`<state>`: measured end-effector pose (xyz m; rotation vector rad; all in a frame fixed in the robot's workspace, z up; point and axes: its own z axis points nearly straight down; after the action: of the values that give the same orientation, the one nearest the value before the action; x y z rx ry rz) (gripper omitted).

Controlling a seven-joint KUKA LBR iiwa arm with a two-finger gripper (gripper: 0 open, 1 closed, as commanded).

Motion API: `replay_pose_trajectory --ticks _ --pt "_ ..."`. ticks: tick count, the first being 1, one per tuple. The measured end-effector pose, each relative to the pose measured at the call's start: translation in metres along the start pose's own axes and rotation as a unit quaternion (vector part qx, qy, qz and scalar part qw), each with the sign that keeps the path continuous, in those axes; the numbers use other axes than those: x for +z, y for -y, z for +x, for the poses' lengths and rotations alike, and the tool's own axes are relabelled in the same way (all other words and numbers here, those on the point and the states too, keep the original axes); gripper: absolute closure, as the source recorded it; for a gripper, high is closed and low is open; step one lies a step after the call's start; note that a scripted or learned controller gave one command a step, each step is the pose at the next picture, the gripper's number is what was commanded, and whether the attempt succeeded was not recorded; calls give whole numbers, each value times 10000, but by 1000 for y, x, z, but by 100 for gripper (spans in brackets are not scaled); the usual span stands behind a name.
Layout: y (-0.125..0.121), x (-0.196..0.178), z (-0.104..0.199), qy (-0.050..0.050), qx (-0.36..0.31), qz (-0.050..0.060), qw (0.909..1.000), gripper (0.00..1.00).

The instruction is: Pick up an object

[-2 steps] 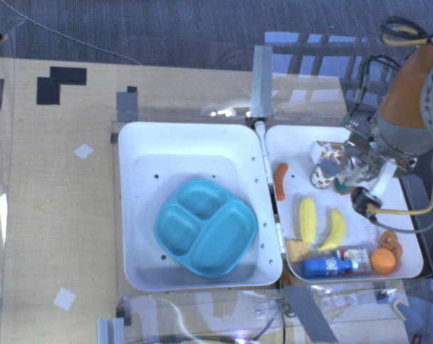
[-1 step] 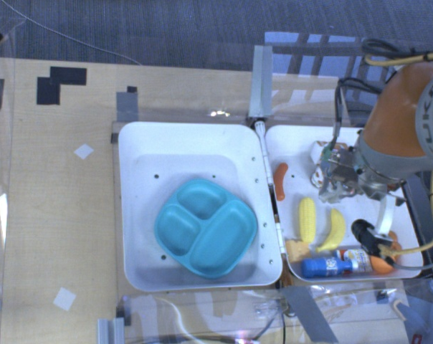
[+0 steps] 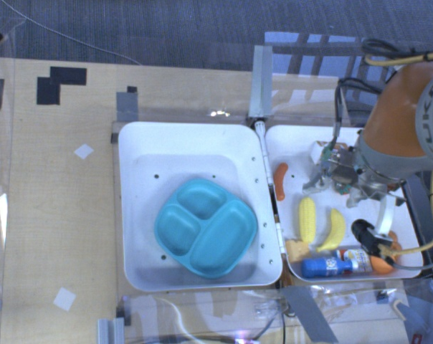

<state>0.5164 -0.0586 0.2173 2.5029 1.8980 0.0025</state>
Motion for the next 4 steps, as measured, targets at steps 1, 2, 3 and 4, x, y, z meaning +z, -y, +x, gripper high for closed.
replay_pose_trajectory --ticks 1,2,3,4 --pt "-65 107 -9 4 48 5 10000 0" --pt "-63 129 -32 -10 438 -34 9990 0" --pt "-65 116 -32 -4 414 -65 9991 100" --pt "-65 116 -32 -5 413 -64 9991 0"
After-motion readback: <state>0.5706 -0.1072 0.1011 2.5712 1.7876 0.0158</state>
